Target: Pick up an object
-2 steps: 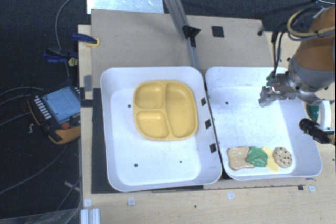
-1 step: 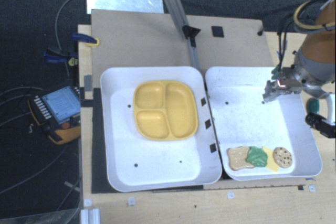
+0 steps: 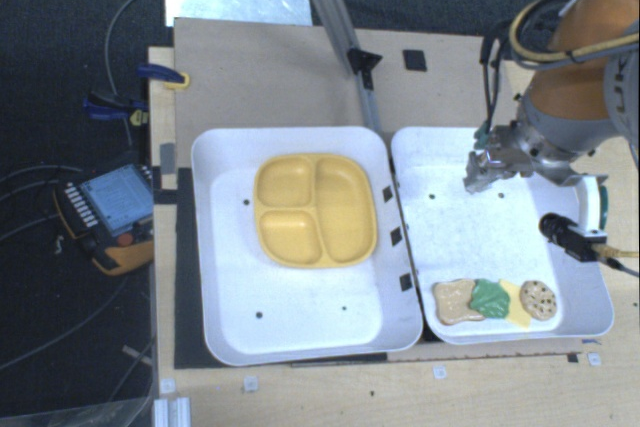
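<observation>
My gripper (image 3: 484, 177) hangs over the far part of the right bin (image 3: 440, 215), with nothing visible between its fingers. Along that bin's near edge lie a tan slice of toy bread (image 3: 455, 301), a green leafy piece (image 3: 490, 298), a yellow piece (image 3: 514, 302) partly under the green one, and a chocolate-chip cookie (image 3: 538, 299). These items sit well below and slightly right of the gripper. The left bin (image 3: 300, 315) holds a yellow divided plate (image 3: 315, 210).
A black cylindrical part (image 3: 565, 235) with a cable juts over the right bin's right side. A metal pole (image 3: 335, 10) slants down to the bench behind the bins. A handheld pendant (image 3: 105, 210) and cables lie on the floor at the left.
</observation>
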Motion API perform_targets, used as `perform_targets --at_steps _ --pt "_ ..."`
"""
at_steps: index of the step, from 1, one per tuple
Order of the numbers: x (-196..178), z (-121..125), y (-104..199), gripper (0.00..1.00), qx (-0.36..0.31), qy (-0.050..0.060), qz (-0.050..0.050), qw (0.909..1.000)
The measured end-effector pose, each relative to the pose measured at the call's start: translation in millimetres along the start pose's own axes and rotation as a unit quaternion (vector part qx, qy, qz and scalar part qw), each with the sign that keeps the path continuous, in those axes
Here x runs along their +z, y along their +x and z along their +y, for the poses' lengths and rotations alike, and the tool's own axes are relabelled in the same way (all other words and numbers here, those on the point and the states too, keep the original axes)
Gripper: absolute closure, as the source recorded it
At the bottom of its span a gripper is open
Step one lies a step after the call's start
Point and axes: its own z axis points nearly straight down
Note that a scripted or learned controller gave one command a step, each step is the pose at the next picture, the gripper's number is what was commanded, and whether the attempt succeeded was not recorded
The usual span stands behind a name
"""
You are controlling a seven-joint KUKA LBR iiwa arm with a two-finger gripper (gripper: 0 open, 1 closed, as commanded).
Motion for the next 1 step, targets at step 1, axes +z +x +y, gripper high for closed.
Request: perform_targets --at_steps 1 --pt "-6.5 -13.9 53.1 1.00 0.000 0.000 0.000 1.0000"
